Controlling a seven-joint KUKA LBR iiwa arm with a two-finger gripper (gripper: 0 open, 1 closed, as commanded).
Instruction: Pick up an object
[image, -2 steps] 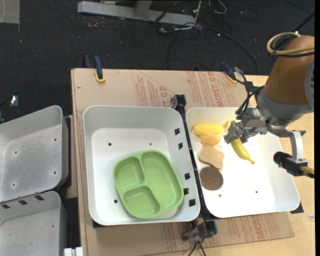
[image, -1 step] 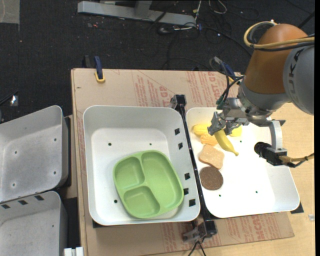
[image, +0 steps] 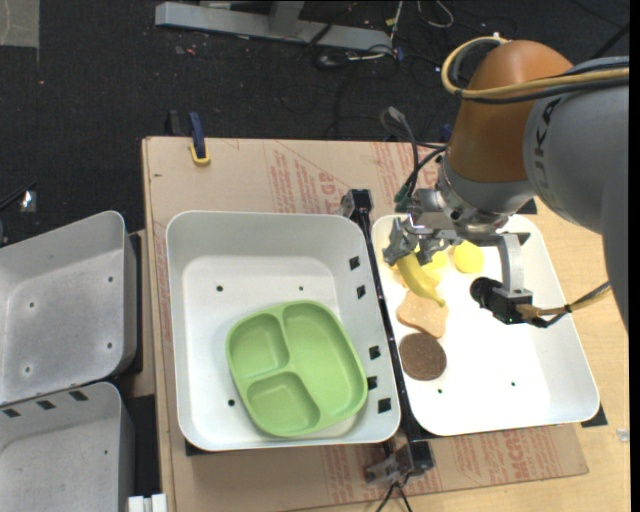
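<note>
the grey arm (image: 585, 140) comes in from the right side of the view, and its orange band (image: 505, 105) is above the far part of the right bin (image: 530, 380). the gripper (image: 418, 242) is low over the far left corner of this bin, close to the wall that the two bins share. it is just at the upper end of the banana (image: 426, 285), and from this angle it covers that end. whether the jaws are open, closed or gripping the banana, one cannot tell, because the wrist hides them from above.

the banana lies on the floor of the right bin, tilted, with its free end pointing toward the near side. just beside it, to the right, there is a small round yellow fruit (image: 468, 259). the lower end of the banana touches or overlaps a slice of bread (image: 422, 318). a little nearer to the camera lies a flat brown disc (image: 422, 357), just beside the bread slice. all four things are in the left half of the right bin, near the dividing wall.

the left bin (image: 195, 260) holds a green plate (image: 296, 370) with three compartments, which lies in its near half, a little turned. both bins stand on the table (image: 260, 175), which is covered with a brown cardboard sheet. a small blue and yellow clamp (image: 200, 147) sits on the far left edge of the table.
</note>
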